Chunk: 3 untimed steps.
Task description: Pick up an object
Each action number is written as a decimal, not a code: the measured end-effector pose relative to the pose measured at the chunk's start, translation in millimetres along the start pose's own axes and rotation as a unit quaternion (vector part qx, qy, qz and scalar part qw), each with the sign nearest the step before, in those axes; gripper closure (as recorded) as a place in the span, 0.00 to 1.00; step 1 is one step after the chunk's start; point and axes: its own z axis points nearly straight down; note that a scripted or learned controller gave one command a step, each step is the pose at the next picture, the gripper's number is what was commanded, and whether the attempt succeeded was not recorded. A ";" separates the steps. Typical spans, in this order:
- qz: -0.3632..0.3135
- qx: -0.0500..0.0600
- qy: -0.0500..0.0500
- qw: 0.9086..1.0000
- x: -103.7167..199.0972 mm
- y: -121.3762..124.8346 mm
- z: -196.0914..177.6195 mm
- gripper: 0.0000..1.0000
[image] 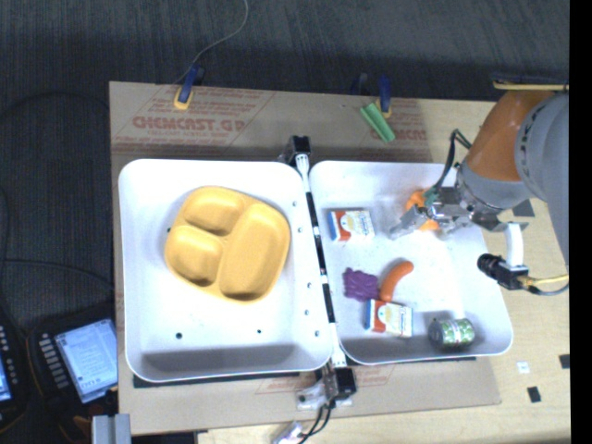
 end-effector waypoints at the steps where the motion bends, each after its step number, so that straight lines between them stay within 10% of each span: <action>1: 0.000 0.000 -0.001 1.000 -0.1 0.3 -10.1 1.00; 2: 0.000 0.000 -0.001 1.000 -0.1 0.2 -9.9 0.00; 3: -0.001 0.000 -0.001 1.000 -0.1 0.5 -19.9 1.00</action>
